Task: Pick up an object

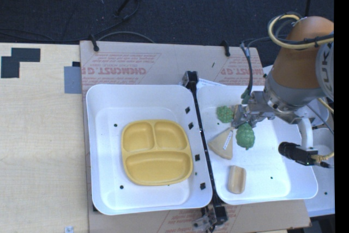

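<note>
Sitting in the right-hand bin (305,183), the nearest candidate for picking is a green, knobbly object (245,137) shaped like a broccoli floret, and it lies directly under the tip of the gripper (244,119). The gripper's dark metal parts reach down to the object's upper edge, but the slanted view does not settle whether they touch it or only hang above it, and whether the tool is wide, narrow or closed on anything cannot be told from here. Nothing reads as lifted: the green object appears to rest on the bin floor, so I judge the pick as approached but not yet made, with the grasp and the lift both left to do. A second green floret (224,113) lies just to the left of the gripper, near the divider between the bins. A pale yellow wedge (222,145) lies just beside the first green object on its left, close enough that a descending gripper could nudge it. A tan block (236,179) lies further toward the front of the same bin, well apart from the tool. The left bin (103,112) holds a yellow divided plate (157,151), which plays no part for now.
</note>
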`<state>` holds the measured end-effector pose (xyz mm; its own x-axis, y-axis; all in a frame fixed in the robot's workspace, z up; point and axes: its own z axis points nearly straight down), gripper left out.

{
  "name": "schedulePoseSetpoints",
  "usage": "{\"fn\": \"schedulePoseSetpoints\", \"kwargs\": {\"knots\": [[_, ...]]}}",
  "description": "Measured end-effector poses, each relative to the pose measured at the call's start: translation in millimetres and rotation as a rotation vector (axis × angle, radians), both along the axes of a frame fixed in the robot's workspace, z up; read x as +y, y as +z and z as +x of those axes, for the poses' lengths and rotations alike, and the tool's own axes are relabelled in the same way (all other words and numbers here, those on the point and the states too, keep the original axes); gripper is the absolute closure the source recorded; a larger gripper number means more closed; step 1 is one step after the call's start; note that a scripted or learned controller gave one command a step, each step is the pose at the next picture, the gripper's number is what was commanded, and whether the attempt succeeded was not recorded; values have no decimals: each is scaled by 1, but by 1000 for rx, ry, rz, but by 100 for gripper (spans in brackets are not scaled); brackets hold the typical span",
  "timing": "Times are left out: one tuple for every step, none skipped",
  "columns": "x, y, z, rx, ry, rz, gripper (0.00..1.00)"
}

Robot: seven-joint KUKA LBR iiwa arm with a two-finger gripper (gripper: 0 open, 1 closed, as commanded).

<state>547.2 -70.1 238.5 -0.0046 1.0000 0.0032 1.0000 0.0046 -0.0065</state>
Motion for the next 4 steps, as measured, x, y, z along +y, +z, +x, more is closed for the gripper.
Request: {"fn": "schedulePoseSetpoints", "kwargs": {"knots": [[54,-12,6,1,0,-1,100],[104,-4,5,-2,1,-1,100],[164,-17,2,2,1,-2,100],[161,-16,2,1,-3,-4,0]]}}
